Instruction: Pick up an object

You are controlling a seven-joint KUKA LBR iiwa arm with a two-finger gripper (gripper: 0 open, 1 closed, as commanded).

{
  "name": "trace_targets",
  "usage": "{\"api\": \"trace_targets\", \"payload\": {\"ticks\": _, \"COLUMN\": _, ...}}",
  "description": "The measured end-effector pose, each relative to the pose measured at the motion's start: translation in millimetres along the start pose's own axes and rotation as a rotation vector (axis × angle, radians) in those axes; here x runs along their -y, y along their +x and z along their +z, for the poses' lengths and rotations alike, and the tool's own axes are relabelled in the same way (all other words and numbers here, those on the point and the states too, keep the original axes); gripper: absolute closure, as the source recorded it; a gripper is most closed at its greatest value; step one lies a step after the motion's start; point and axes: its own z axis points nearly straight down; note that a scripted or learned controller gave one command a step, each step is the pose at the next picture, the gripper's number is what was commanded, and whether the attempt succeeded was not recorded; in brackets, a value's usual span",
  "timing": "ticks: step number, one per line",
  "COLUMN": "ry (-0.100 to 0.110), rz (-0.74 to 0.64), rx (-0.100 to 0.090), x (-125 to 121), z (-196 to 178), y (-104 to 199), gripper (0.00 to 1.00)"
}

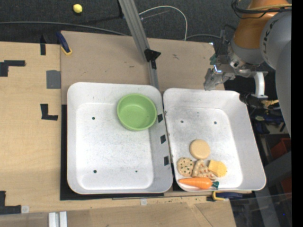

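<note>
Toy food sits bunched in the near corner of the right bin (pixel 236 126), closest to the camera: an orange carrot (pixel 195 183) lies flat along the bin's front wall, and just behind it, touching or nearly so, are a brown speckled cookie (pixel 184 166), a small cracker-like piece (pixel 202 169) and a yellow cheese wedge (pixel 218 168). A round tan biscuit (pixel 200 149) rests just beyond that cluster, a little nearer the bin's middle. The left bin (pixel 85 141) stands edge to edge with the right one, and a green bowl (pixel 137 111) sits upright in its far right corner, close to the shared wall. Both bins rest on the counter (pixel 28 126), a pale wooden surface marked with dark tape pieces on its left side. Farther back, past the far rim of the right bin, the end effector (pixel 213 79) hangs above the counter, well apart from the food and holding nothing; whether it is open or closed cannot be told from this angle. A slanted grey metal post (pixel 137 27) rises behind the bins, and a small yellow ball (pixel 77 8) lies on the dark floor beyond the counter.
</note>
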Motion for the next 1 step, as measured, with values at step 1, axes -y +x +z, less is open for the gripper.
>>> {"api": "trace_targets", "payload": {"ticks": 1, "ry": 0.003, "rz": 0.0, "rx": -0.001, "x": -0.8, "z": -23.1, "y": 0.8, "gripper": 1.0}}
